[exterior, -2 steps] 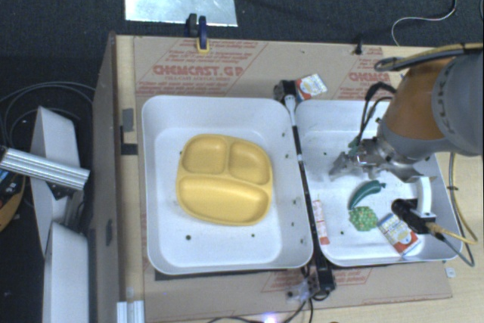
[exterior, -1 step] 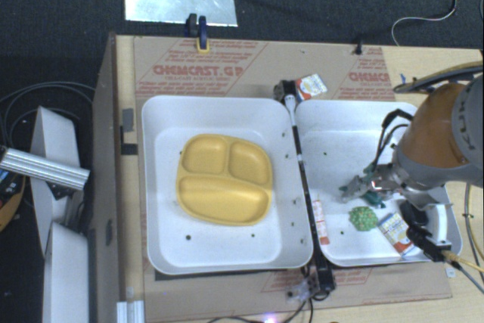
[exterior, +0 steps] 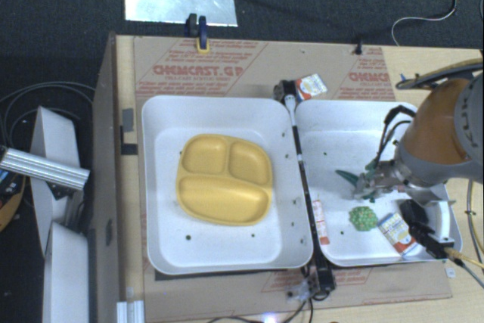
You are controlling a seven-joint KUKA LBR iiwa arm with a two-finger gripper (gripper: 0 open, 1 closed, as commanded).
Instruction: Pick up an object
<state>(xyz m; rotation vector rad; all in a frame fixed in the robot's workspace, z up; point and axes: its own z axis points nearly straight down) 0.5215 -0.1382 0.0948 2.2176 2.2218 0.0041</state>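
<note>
**Arm reaching down into the right bin beside a green object**

Broadly, the worktop point(exterior: 227, 60) is lying under two shallow white bins set side by side, its brown surface printed with red lettering. Across the right side, the grey arm point(exterior: 446, 128) with its orange band is leaning in over the right bin point(exterior: 333, 125), its wrist pointing down and to the left.

Next in size, the left bin point(exterior: 162, 238) is carrying a yellow divided tray point(exterior: 224, 179), which is sitting flat near the bin's middle with three compartments facing up.

Down in the right bin, the tool point(exterior: 363, 185) is hanging low over the bin floor, with a dark teal piece sticking out to its left. Whether its fingers are apart or closed, and whether anything is between them, I cannot tell from this slant.

Just below the tool, a small green bumpy object point(exterior: 363, 218) is resting on the bin floor, apart from the tool tip. To its right, a small packet point(exterior: 396, 231) with red, white and blue print is lying near the bin's lower right corner, close to black parts of the arm's end.

Another small packet point(exterior: 311, 86) with orange print is sitting on the worktop just beyond the bins' far edge, near where they are meeting.
</note>
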